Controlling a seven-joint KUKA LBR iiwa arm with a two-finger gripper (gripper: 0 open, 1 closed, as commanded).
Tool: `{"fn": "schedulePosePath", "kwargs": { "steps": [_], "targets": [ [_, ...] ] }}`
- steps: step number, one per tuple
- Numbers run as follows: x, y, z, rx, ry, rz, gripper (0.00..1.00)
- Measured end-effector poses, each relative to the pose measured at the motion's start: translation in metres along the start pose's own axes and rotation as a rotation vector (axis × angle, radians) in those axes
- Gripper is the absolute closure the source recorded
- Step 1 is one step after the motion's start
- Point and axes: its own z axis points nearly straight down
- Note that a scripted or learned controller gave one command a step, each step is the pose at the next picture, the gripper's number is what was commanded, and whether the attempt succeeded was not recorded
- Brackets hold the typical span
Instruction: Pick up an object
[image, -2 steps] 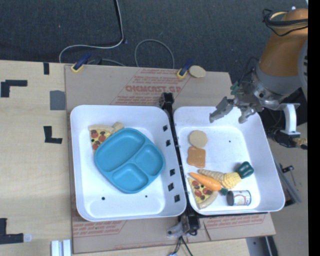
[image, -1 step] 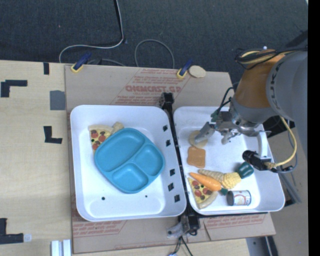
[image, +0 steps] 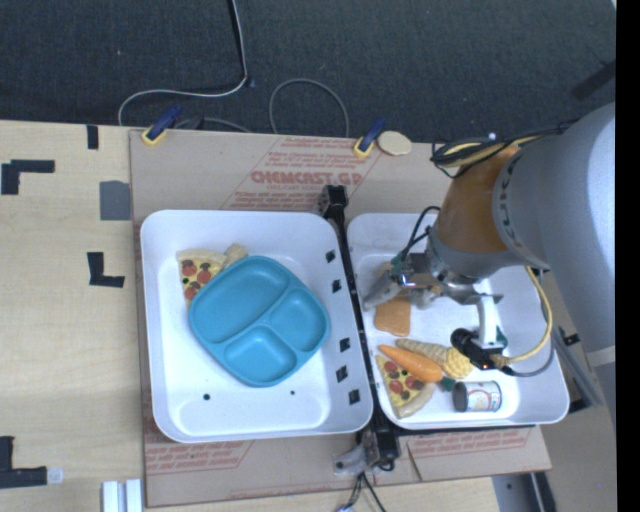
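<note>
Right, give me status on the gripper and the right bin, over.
Gripper low in right bin, above the tan slice; nothing seen held. Carrot, corn, pizza slice, can crowded alongside.

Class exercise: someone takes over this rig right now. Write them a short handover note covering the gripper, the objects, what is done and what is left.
Gripper: low in the right bin, just above the tan slice; finger state unclear.
Right bin also holds carrot, corn, pizza slice, small can.
Left bin: blue divided plate, another pizza slice.
Done: nothing visibly lifted.
Left: grasp and raise one object.
</note>
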Motion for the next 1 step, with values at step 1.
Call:
{"fn": "schedulePosePath", "kwargs": {
  "steps": [1],
  "targets": [
    [-0.0013,0.0017,-0.0149,-0.002,0.001,0.001,1.0]
  ]
}}
